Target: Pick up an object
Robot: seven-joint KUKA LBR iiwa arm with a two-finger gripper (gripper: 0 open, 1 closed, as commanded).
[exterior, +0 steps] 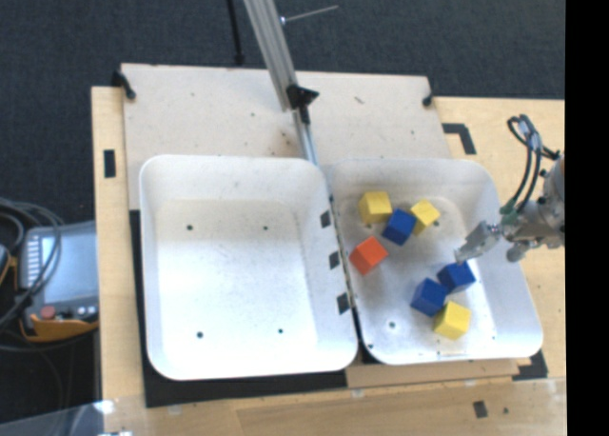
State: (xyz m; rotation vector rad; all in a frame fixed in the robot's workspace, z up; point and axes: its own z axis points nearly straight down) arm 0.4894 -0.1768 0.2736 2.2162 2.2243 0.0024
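Everything here is placed from the orange block, which sits in the right bin, close to that bin's left wall.

Nearest the camera, a yellow block lies down and to the right of the orange block. A blue block touches that yellow one on its upper left. A second blue block is just beside the first, a bit farther back.

The gripper comes in from the right, level with the orange block and well to its right. Its tip is just above the second blue block. I cannot tell if the gripper is spread or pressed together, and I see no block in it.

Just behind the orange block, to the right, is a third blue block. A small yellow block touches it. Another yellow block sits straight behind the orange block.

The left bin is on the orange block's other side. Far left is a grey box; anything written on it is too small to read.

Farthest back, a metal pole slants up.
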